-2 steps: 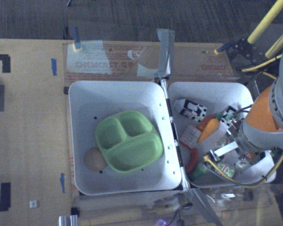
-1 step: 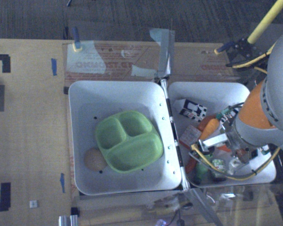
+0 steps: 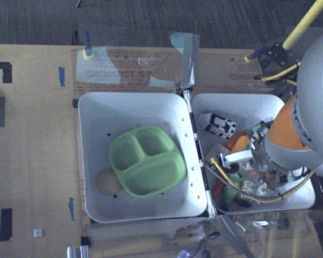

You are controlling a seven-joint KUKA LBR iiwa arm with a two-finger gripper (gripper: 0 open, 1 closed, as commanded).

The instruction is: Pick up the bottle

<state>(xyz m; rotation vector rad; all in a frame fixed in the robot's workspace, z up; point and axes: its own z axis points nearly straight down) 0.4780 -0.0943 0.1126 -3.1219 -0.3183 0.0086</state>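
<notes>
Bottle-like shapes are hard to single out in the cluttered right bin (image 3: 306, 195): the likeliest candidate is a white container with a black-and-white label (image 3: 219, 124) lying on its side near that bin's far left corner, just beside the divider between the two bins, though whether it is truly the bottle is not clear from this view. Nearer the front of the same bin lies a jumble of small items, among them an orange object (image 3: 238, 142) and something green and red (image 3: 228, 191), mostly hidden under the arm. The end effector (image 3: 258, 184) is low inside the right bin, over the front jumble and apart from the labelled container; wrist, cabling and yellow hose cover it, so I cannot tell its state, and nothing can be seen held. The step in hand looks like the reach and descent toward a grasp, with pickup not yet done. If the labelled container is the target, the next move calls for shifting toward the far left corner and aligning across its narrow body. In the left bin (image 3: 91, 144) rest a green divided tray (image 3: 148, 163) and a tan ball (image 3: 108, 182) touching its edge, on the wooden tabletop (image 3: 32, 160).
</notes>
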